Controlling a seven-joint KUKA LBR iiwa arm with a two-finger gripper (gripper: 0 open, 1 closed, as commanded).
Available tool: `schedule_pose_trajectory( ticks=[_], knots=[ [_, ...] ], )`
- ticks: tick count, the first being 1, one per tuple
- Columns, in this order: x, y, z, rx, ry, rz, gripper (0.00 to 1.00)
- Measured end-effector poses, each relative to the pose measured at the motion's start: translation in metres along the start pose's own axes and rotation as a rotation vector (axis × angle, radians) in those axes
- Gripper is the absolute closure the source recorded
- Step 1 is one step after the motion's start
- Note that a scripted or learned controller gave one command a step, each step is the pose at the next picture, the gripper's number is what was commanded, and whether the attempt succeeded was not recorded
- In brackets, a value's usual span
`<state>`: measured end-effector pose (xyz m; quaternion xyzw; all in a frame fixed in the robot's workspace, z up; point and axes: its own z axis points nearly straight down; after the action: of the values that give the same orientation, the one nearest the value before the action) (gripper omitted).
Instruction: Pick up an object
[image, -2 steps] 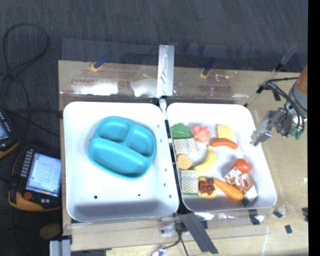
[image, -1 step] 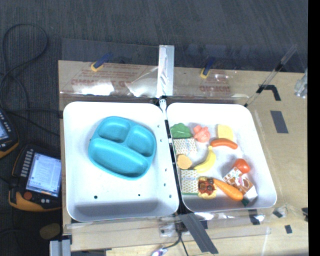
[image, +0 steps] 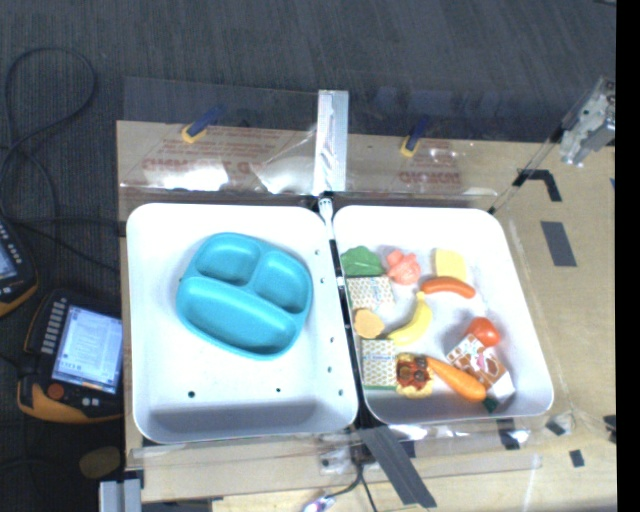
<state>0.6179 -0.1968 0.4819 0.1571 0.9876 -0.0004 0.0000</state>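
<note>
Camera view is giving you both bins on the desk from above. Starting at your left, a handheld pendant is lying on the dark floor beside the desk. The left bin is holding a blue divided plate, sitting tilted across its middle. The right bin is crowding toy food together: a green piece and a pink piece near the far wall, a yellow block above a hot dog, a banana curving through the middle, a tomato and a carrot toward the near right corner. The tool is hanging at the upper right, well apart from both bins, and you cannot tell its state from here.
</note>
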Motion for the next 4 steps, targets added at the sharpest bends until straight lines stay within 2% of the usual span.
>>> schedule_pose_trajectory(
  ticks=[1,2,3,4],
  knots=[
    [0.006,-0.031,0.0,0.002,0.001,0.44,1.0],
    [-0.019,-0.019,0.001,0.004,0.002,0.897,1.0],
    [-0.042,0.04,0.001,0.004,0.001,0.739,1.0],
    [-0.042,0.04,0.001,0.004,0.001,0.739,0.0]
  ],
)
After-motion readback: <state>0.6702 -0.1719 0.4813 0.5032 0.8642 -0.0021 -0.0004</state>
